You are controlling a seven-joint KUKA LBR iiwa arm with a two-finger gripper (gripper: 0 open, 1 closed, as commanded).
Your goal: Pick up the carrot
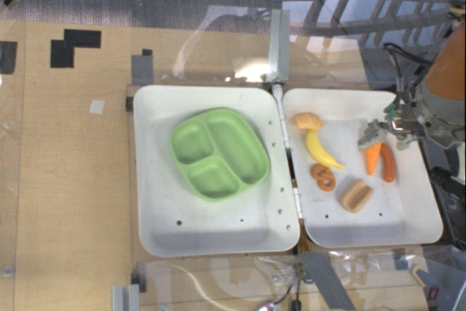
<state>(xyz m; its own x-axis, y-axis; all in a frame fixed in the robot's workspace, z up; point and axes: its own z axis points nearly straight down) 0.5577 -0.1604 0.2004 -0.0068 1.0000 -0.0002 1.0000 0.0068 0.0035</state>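
Note:
The orange carrot (373, 158) lies in the right bin (408, 222), near its right side, thick end up and tip pointing toward the front. My gripper (380, 135) hangs just over the carrot's upper end, reaching in from the right. Its fingers (368, 135) stand open, and nothing is held between them. The carrot rests on the bin floor.
A reddish sausage (389, 164) lies right beside the carrot. A banana (322, 149), a pretzel (323, 176), a bread roll (356, 195) and a small pastry (308, 121) share the right bin. A green divided plate (218, 153) sits in the left bin (156, 222).

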